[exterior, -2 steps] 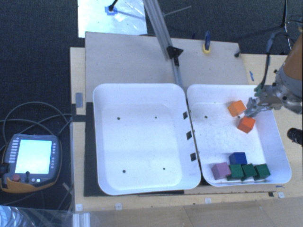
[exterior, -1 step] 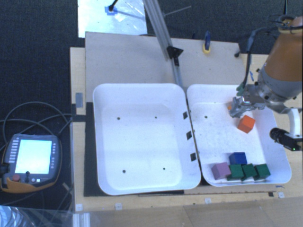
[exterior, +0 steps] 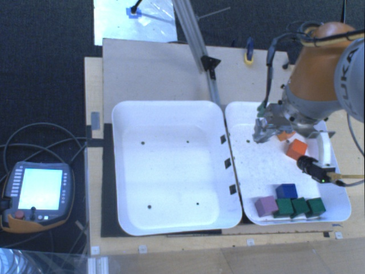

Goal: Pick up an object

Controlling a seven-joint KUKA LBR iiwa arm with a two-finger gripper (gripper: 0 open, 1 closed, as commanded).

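Nearest, against the front wall of the right bin (exterior: 342, 210): a purple block (exterior: 265, 205), then three green blocks (exterior: 298, 206) in a row touching one another, with a blue block (exterior: 287, 190) just behind them. All well apart from the pincer, toward the front right.

Farther back, near the middle of that bin: an orange block (exterior: 296, 149), lying alone on the white floor, apart from the cluster. Judged the likeliest target, being by far the closest loose thing. Sits to the right of the pincer (exterior: 262, 132) and a little nearer the front, so probably calls for a short shift rightward and forward before any descent. Squarish, turned slightly askew; no clear long axis.

Beyond it, a second orange scrap (exterior: 283, 135) just beside the pincer, partly hidden under the arm (exterior: 319, 73); too covered to identify.

Pincer itself low over the back left part of the right bin, close to the wall shared with the left bin (exterior: 122, 153). Apart or together: cannot tell. Nothing seen held.
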